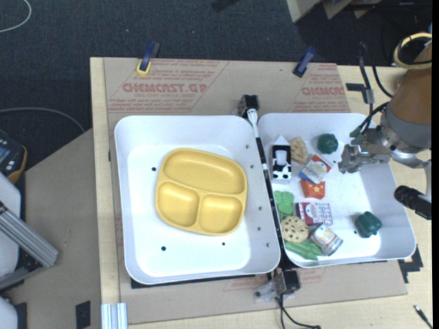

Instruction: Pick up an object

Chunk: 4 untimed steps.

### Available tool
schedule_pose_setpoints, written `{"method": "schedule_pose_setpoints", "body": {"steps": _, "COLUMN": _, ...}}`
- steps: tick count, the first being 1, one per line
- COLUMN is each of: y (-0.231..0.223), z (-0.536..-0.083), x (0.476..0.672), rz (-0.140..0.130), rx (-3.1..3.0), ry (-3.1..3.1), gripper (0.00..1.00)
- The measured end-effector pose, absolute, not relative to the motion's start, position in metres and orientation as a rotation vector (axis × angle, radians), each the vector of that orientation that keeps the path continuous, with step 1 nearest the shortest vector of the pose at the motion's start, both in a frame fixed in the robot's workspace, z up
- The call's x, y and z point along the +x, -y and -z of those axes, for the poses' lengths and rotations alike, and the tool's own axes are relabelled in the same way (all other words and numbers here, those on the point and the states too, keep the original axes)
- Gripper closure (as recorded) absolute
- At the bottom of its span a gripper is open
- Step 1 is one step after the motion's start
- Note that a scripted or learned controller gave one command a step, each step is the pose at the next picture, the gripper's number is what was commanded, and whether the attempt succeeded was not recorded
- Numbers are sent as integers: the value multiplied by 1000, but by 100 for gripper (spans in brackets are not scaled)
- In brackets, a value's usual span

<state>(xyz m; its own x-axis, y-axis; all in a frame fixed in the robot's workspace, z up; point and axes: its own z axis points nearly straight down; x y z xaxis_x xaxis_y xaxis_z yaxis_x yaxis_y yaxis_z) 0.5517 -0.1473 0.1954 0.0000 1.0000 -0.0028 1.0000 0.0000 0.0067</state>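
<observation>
Over the right bin (401, 204), in the camera view, the gripper (351, 160) hangs above bare floor near a dark green round piece (327, 143), and whether it is spread or pinched cannot be told. Toy foods clustered along the bin's left side appear light, stiff and smooth; the green piece (368, 223) standing apart offers the clearest hold across its middle. Overlap in the cluster hides edges, and the arm's upper part is cut off at the frame edge.

Robotics lab: clamped bench (206, 81), cables, aluminium framing (27, 242).

The grey arm reaches in from the right, its claw (350, 162) pointing down-left.
</observation>
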Motion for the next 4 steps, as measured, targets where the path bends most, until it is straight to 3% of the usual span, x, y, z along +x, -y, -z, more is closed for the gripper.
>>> {"method": "schedule_pose_setpoints", "body": {"steps": 1, "y": 148, "z": -227, "x": 553, "rz": -5, "rx": 2215, "ry": -2218, "gripper": 100}}
{"method": "schedule_pose_setpoints", "body": {"steps": 4, "y": -23, "z": -219, "x": 549, "rz": 2, "rx": 2218, "ry": -2232, "gripper": 100}}
